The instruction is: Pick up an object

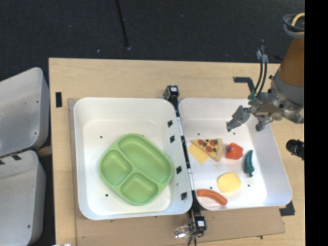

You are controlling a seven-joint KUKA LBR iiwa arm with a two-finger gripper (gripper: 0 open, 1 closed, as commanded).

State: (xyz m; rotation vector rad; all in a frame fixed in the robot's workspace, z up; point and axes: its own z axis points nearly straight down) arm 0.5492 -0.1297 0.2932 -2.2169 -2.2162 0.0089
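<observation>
The arm reaches in from the right, its orange band point(292, 65) up by the bench's far right corner and the grey wrist bent down and leftward over the right bin point(274, 183). The gripper point(249, 121) hangs above that bin's upper right part with its two fingers spread apart, one finger point(237, 120) pointing down-left over the white floor, the other nearer the bin's right wall; nothing sits between them. Below and to the left of it lie five toy foods, all in the right bin: one pizza slice point(210, 147), touching one yellow cheese wedge point(199, 152) on its left; one red pepper point(233, 151) just beside the pizza's right end; one dark green vegetable point(249, 163), its kind unclear, near the right wall; one yellow lemon-like piece point(228, 182) lower down; and one sausage point(211, 197) along the bin's near edge. The gripper is apart from all of them, the pepper and pizza being nearest. The left bin point(82, 137) holds one green divided plate point(136, 169) with three compartments, lying flat at a slant.
</observation>
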